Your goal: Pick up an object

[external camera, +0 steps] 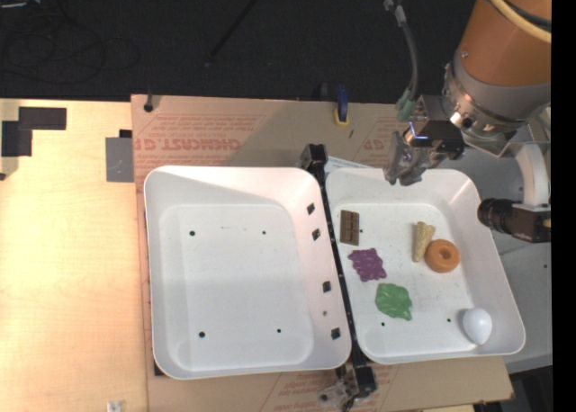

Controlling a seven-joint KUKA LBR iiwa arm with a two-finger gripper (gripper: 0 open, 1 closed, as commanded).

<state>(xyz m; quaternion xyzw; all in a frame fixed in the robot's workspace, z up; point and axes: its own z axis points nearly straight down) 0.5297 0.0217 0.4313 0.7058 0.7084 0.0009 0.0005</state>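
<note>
The right bin (486, 221) holds several small items: a brown block (350, 226), a purple lump (367, 264), a green lump (393, 300), a cream cone (422, 239), an orange ring (442, 255) and a white ball (475, 323). My gripper (408, 168) hangs over the bin's back edge, above and behind these items. Nothing shows between its fingers.
The left bin (162, 221) sits beside the right one, with black clips (317, 212) along the divide. Both rest on a cardboard sheet (234, 131) on a wooden bench (63, 266). A black fixture (513, 218) sticks in at the right.
</note>
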